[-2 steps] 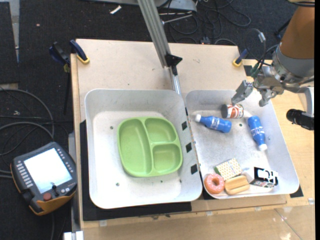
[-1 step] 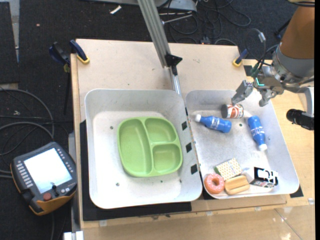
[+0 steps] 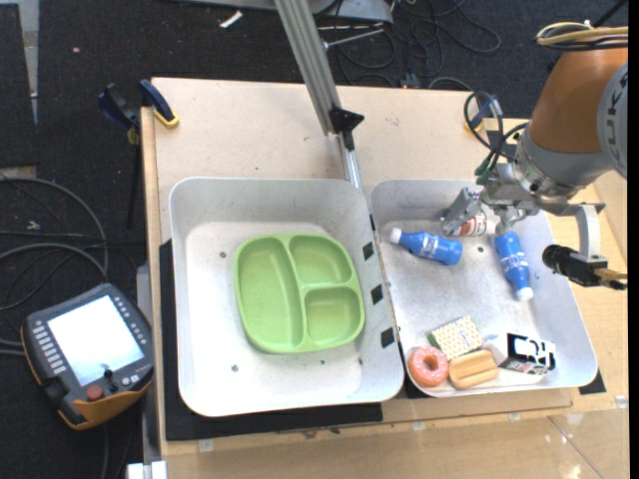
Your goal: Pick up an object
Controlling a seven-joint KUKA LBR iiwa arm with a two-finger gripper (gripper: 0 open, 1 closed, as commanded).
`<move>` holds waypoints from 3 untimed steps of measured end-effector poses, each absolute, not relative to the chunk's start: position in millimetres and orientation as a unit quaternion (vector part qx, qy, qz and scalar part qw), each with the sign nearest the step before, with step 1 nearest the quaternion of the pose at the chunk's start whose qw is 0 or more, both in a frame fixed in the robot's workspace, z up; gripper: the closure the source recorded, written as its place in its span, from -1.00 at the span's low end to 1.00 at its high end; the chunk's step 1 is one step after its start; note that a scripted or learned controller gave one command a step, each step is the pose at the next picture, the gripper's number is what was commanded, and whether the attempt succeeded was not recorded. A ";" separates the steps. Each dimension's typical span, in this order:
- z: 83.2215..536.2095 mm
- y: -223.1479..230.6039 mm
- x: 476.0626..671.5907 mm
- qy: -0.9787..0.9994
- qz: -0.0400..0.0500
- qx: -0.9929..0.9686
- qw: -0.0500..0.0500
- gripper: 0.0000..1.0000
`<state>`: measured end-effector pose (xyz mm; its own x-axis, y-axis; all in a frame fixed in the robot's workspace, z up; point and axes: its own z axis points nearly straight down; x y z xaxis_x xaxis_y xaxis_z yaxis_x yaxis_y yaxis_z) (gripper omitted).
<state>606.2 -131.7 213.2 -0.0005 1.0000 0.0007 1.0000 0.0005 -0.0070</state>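
While claw (image 3: 469, 211) hovers low over right bin (image 3: 569, 307), finger state can't be told; blue bottles (image 3: 429, 246) (image 3: 512, 260) lie just beside it; donut (image 3: 429, 366) at front. Left bin (image 3: 200, 267): green tray (image 3: 300, 292).

- My arm (image 3: 584, 98) runs off the right edge, so only the orange band and grey wrist are visible.
- My gripper (image 3: 467, 213) is small and dark against the right bin (image 3: 559, 297); I cannot tell how my fingers stand.
- A small reddish-and-white thing (image 3: 476, 226) sits just beside my gripper, partly covered by it; I cannot tell what it is or whether I touch it.
- The black-and-white item (image 3: 529, 350) at the bin's near corner is too small to identify.
- The teach pendant (image 3: 88, 352) on the floor has a washed-out white screen.
- The metal pole (image 3: 312, 53) is cut off at the top edge.
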 end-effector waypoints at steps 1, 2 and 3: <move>168.1 -128.8 610.5 -0.707 0.002 -0.707 0.002 -1.00; 106.9 -131.6 602.1 -0.707 0.002 -0.707 0.003 -1.00; 121.2 -131.5 604.4 -0.707 0.000 -0.707 -0.001 1.00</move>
<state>604.4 -131.5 121.2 0.0003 1.0000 -0.0006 1.0000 -0.0003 0.0010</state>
